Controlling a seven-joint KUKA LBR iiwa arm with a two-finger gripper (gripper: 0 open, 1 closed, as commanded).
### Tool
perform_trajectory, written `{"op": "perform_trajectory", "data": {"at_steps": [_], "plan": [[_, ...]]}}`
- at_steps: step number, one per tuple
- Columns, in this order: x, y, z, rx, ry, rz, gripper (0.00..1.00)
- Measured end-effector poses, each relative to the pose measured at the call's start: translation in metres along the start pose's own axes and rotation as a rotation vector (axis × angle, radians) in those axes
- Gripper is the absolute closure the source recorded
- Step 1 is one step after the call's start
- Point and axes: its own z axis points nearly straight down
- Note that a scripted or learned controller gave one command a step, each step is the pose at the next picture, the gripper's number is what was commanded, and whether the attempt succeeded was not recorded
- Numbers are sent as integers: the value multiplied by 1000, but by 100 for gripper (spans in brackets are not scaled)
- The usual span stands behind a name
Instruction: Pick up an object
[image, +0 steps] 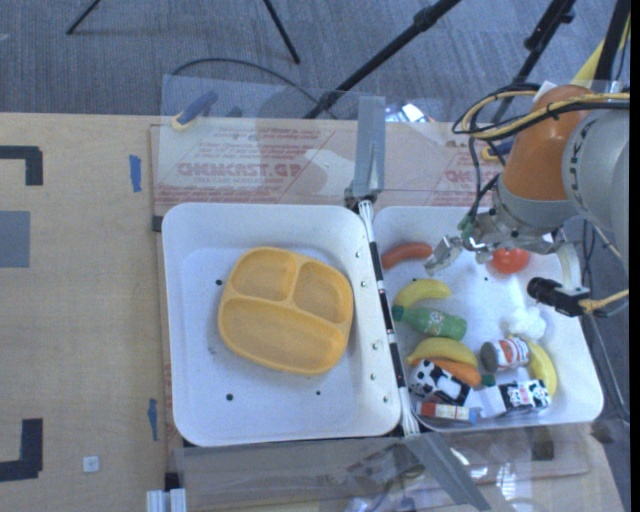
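Here, on your left, the shallow white left bin (190, 400) holds a yellow plastic plate (286, 310) with three compartments, lying flat near its middle. Past the divider, the shallow white right bin (585, 385) carries the pickable items. You will find a red sausage-shaped toy (405, 253) near the bin's far left corner, a yellow banana (422, 291) just below it, and a green plastic bottle (432, 321) lying on its side under that. A second yellow banana (440, 350) lies lower, touching an orange carrot-like piece (462, 372) and a black-and-white cow-patterned block (428, 378). A small red-and-white can (507, 353) lies on its side further right, beside a third banana (545, 368). A red round tomato-like toy (509, 260) sits near the far wall, partly under the arm. The two-finger gripper (452, 247) hangs over the bin's far part, between the sausage and the tomato, its fingers spread apart and grasping nothing.
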Motion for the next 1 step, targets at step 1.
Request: {"op": "perform_trajectory", "data": {"at_steps": [1], "plan": [[13,-59,15,1,1,196,0]]}}
